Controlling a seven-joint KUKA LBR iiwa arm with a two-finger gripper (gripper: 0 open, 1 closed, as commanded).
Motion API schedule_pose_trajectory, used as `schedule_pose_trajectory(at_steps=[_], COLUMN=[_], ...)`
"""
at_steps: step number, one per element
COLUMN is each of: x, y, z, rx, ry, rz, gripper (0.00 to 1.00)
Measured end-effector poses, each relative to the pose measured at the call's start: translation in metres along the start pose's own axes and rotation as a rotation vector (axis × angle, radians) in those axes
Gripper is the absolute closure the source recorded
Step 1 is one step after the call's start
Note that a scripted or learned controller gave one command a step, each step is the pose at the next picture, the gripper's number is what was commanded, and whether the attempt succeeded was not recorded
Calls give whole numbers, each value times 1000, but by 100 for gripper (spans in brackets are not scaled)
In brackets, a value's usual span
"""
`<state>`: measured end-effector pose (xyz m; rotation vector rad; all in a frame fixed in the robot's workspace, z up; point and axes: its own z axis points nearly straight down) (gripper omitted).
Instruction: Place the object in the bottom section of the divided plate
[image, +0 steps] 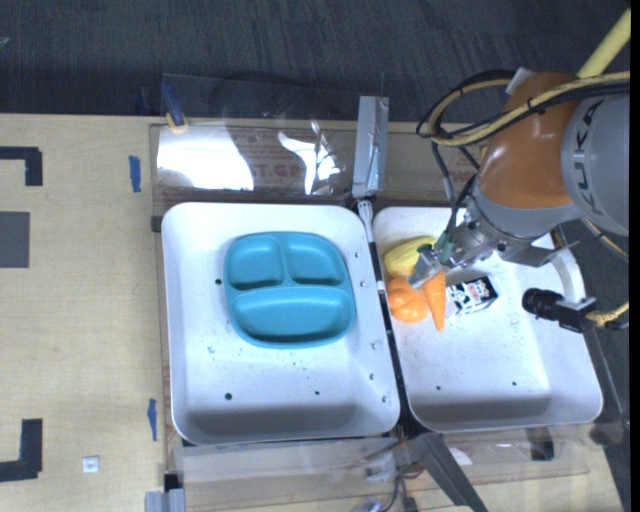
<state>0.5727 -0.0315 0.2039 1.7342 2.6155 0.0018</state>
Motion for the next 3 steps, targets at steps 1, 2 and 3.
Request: schedule_pose_trajectory(at_steps=[1, 2, 3], x=[41, 86, 85], y=[60, 123, 123], z=[20, 34, 33], rx=[1, 0, -1], ry=[2, 2, 1], rz=[-71, -141, -140], gripper=[100, 100, 0])
